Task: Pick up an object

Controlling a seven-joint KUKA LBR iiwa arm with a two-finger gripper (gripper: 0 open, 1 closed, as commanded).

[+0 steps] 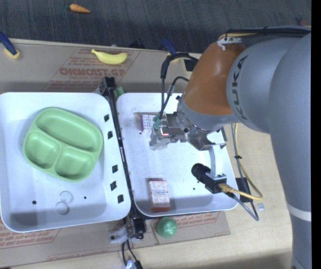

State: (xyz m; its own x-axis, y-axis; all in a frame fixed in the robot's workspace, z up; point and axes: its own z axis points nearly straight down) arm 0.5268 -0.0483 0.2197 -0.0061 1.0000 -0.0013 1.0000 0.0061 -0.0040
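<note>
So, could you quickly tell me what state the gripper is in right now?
Gripper: low in the right bin, beside the small box; open or closed cannot be told.

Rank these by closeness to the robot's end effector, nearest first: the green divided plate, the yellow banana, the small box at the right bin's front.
1. Small box, right bin, just below the end effector.
2. Green divided plate, left bin.
3. Yellow banana, outside the bins.

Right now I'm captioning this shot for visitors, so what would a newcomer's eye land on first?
The big grey arm with its orange band fills the right side, its gripper low over the right bin. Next comes the green divided plate in the left bin, then the yellow banana on the cardboard behind.
</note>
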